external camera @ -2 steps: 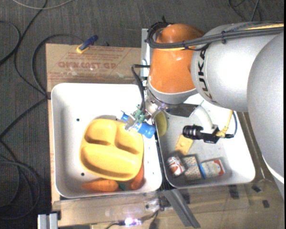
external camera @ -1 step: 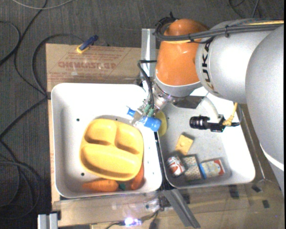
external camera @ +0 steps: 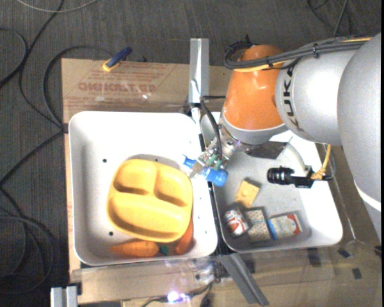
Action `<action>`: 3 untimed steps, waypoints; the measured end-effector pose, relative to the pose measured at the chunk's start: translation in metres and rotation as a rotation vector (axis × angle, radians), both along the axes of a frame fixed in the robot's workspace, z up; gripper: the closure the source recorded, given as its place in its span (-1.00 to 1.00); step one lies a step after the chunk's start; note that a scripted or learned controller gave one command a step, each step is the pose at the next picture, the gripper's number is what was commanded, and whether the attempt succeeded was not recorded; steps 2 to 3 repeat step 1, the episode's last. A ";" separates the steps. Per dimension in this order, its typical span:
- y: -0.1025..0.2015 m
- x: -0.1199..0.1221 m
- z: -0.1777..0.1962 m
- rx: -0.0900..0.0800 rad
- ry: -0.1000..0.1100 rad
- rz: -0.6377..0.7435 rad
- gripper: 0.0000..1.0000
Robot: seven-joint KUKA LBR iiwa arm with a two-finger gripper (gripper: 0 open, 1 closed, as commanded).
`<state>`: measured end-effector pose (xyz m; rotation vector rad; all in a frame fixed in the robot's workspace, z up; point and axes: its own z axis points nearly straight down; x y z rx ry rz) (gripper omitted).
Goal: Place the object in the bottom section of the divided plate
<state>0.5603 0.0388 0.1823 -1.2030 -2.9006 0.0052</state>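
- The claw (external camera: 208,162) sits mid-frame on the wall between the bins, with blue fingers; open or shut, I cannot tell.
- The yellow divided plastic plate (external camera: 152,200) lies lower left, near the claw.
- An orange carrot (external camera: 136,249) lies under the plate's bottom edge.
- A tan cracker square (external camera: 246,192) lies just right of the claw.

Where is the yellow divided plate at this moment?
The yellow divided plate lies in the left bin, toward its lower right, with an orange carrot just below it.

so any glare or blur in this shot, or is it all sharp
In the camera view, the left bin is bright, near blown out at its walls; the yellow divided plate shows soft sheen on its ridges; the gripper area reads slightly blurred; a small light flare sits at the bottom edge.
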 end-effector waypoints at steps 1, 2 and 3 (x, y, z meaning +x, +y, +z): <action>0.000 0.000 0.000 0.001 0.000 0.000 -1.00; 0.000 0.000 0.000 0.001 0.000 0.000 -1.00; 0.000 0.000 0.000 0.001 0.000 0.000 -1.00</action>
